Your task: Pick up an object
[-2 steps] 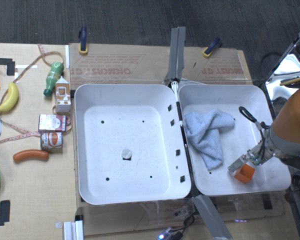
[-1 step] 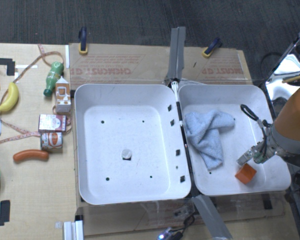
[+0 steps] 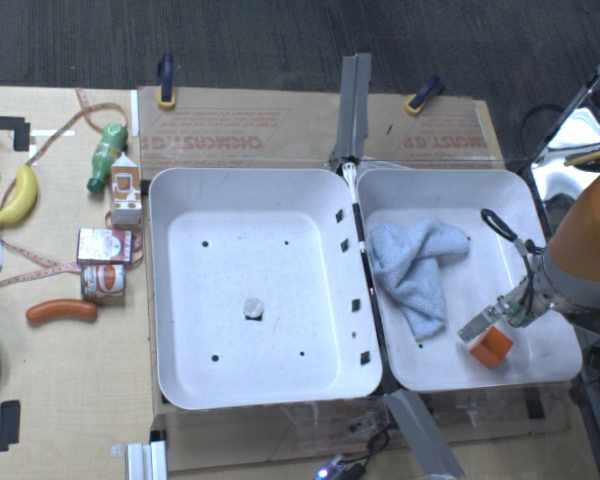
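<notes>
One orange block (image 3: 493, 349) lay just right of the blue cloth (image 3: 416, 268), close against the gripper (image 3: 474, 329); whether that gripper was open or closed could not be told.

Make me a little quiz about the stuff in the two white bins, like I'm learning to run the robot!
1. True or false: the orange block rests on top of the blue cloth.
2. Which thing sits closest to the claw? A) orange block B) small white disc C) blue cloth
3. Fill in: the small white disc lies alone in the picture's ____ bin.

Key: 1 false, they lie apart; 2 A; 3 left bin.
</notes>
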